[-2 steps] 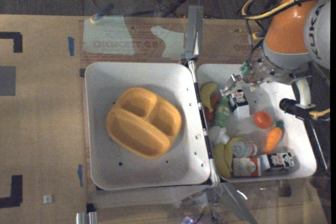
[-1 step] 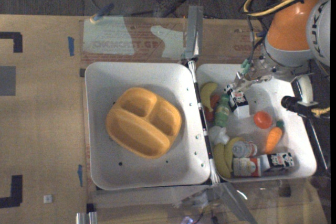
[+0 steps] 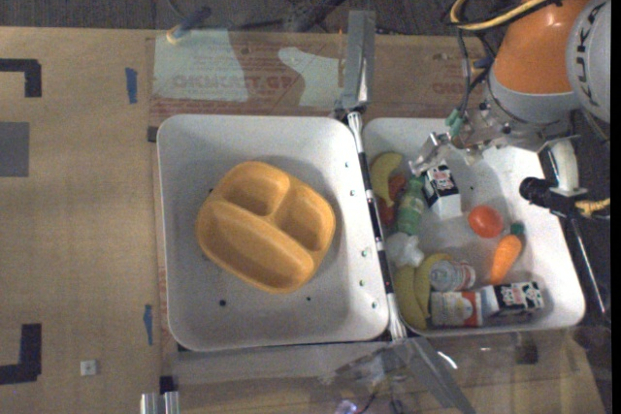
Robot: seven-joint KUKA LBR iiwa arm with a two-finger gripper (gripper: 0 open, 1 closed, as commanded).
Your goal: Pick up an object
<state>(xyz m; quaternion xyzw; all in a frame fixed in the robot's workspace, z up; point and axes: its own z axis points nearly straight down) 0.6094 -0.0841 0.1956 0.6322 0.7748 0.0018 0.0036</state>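
Two white bins sit on the table. My pincer (image 3: 439,147) hovers over the right bin (image 3: 568,291); whether it is spread or closed, I cannot tell. Just below stands a small milk carton (image 3: 442,188), probably light and stiff, best gripped across its flat sides. A green bottle (image 3: 410,207) and banana (image 3: 385,172) crowd it; the left bin (image 3: 184,305) holds an orange tray (image 3: 265,225).

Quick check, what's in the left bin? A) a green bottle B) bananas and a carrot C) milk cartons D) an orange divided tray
D: the orange divided tray lies alone in the left bin; the bananas, carrot, cartons and green bottle are all in the right bin.
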